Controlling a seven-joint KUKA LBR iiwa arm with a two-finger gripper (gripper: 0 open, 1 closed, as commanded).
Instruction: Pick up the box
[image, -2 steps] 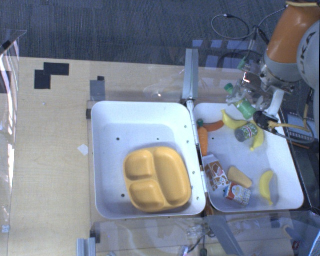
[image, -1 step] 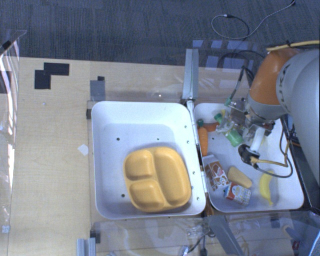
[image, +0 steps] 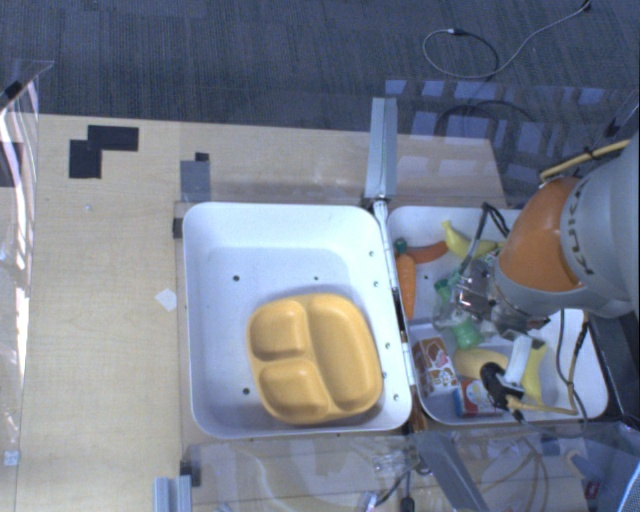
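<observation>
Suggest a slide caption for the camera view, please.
Arm reaches over the right bin of toy food and a small box; yellow tray sits in the left bin.

Nothing legible here, folks: the small box (image: 436, 364) lying in the right bin (image: 597, 392) carries a red-and-white printed face, but its lettering is too blurred to read.
</observation>
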